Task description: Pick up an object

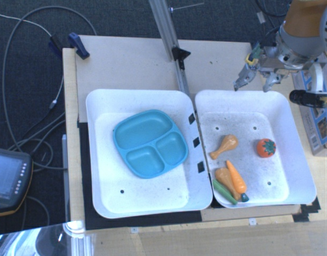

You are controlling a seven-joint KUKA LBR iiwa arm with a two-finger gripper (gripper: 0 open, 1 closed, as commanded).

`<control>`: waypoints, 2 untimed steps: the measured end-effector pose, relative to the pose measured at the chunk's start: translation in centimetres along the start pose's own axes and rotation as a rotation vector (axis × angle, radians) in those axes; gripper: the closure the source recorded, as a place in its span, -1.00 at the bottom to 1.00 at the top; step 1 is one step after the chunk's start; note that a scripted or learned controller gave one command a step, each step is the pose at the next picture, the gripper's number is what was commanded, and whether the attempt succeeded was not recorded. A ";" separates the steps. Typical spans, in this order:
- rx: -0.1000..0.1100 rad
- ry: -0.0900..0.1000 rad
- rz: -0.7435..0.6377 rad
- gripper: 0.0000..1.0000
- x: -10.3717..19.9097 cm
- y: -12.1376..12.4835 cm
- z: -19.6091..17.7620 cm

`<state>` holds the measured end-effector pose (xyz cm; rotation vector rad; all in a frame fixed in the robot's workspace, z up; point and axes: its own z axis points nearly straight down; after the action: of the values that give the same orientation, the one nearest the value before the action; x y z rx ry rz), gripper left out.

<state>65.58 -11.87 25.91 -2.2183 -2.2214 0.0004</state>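
fingers (255,84) seemingly apart, gripping nothing, above right bin's (296,143) far rim

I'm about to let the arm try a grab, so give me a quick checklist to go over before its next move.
1. Gripper open, nothing between its fingers: ok.
2. Gripper above a target: not ok, it hangs over the right bin's far rim.
3. Tomato standing apart from other items: ok.
4. Drumstick free to grasp: ok.
5. Carrot free: not ok, it lies against neighbouring pieces.
6. Blue divided plate flat in the left bin: ok.
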 end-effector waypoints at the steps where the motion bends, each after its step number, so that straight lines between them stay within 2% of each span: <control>1: 0.000 -0.001 0.000 -1.00 0.0 0.0 0.0; 2: 0.004 -0.001 0.001 -1.00 0.0 -0.5 4.3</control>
<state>65.03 -11.84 21.60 -2.2178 -2.2185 0.0062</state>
